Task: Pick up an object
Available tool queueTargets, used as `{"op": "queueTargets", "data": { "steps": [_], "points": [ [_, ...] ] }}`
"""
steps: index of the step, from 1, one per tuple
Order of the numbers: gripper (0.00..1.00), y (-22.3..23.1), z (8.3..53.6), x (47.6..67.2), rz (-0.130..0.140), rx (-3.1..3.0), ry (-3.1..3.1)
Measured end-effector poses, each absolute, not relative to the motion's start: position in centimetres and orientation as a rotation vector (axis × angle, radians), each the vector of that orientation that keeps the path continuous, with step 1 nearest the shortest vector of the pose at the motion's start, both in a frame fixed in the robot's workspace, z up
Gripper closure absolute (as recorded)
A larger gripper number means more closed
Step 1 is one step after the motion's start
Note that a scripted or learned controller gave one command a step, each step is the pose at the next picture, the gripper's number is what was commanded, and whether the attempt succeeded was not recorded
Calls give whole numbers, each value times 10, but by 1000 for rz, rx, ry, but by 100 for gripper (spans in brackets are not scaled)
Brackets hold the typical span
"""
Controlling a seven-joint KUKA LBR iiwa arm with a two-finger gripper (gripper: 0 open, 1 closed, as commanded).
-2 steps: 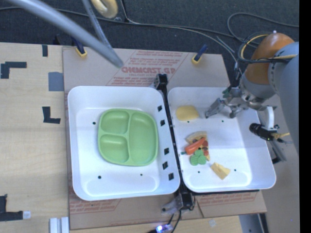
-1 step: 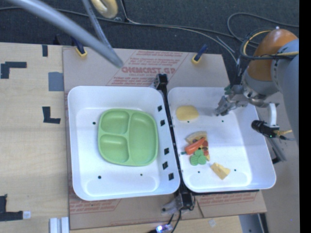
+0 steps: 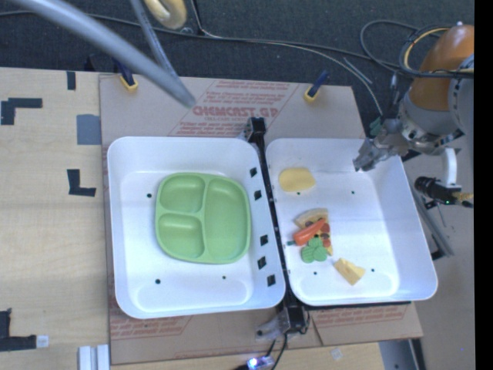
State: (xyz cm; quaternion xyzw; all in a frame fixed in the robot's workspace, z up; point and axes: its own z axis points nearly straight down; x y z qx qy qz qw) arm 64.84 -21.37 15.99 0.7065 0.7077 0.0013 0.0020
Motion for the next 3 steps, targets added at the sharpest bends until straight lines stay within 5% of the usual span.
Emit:
{"op": "queueTargets", "data": {
  "steps": [2,3],
  "points": [
    [100,-215,275,658,5,2215,2220],
    [100,-170,259,636,-2,2219,2227]
  ]
}}
